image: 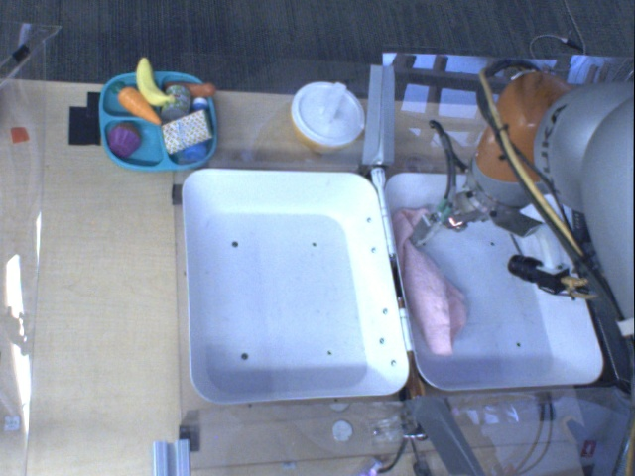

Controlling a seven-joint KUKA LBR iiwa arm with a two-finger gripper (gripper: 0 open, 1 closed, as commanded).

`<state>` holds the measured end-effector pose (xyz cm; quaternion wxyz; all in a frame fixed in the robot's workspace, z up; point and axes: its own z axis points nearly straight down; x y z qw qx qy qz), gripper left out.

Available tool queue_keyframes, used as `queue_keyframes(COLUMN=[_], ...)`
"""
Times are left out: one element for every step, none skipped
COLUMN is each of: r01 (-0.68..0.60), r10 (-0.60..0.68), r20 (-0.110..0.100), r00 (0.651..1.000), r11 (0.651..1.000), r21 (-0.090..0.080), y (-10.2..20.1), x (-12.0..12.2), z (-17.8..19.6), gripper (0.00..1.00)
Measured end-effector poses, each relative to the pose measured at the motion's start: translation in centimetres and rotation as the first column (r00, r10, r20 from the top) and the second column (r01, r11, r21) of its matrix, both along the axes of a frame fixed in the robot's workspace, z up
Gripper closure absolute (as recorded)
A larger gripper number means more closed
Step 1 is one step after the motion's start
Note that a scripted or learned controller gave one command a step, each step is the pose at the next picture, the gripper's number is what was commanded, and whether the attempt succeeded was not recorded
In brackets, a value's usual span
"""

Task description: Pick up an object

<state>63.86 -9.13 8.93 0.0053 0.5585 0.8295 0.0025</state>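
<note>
A pink cloth (429,286) lies crumpled along the left wall of the right bin (556,360), running from its far corner toward the front. My gripper (444,222) hangs low over the far left part of that bin, right at the cloth's upper end, and seems to touch or nearly touch its top edge. The grey arm with its orange band (516,102) comes in from the right above the bin and hides the bin's far right corner.
The left bin (288,370) sits next to the right one, with a metal divider (378,117) behind their shared edge. Behind it stand a white-lidded yellow bowl (327,114) and a blue tray of toy food (159,119).
</note>
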Motion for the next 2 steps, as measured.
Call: queue_keyframes(r01=[-0.148,-0.063], r10=[0.148,0.063], r20=[-0.011,0.000], r00=[0.989,0.998], r11=[0.989,0.998], r21=[0.003,-0.001], y=[-2.3,-0.4], x=[-8.2,-4.1], z=[2.7,0.0], gripper=[0.00,0.00])
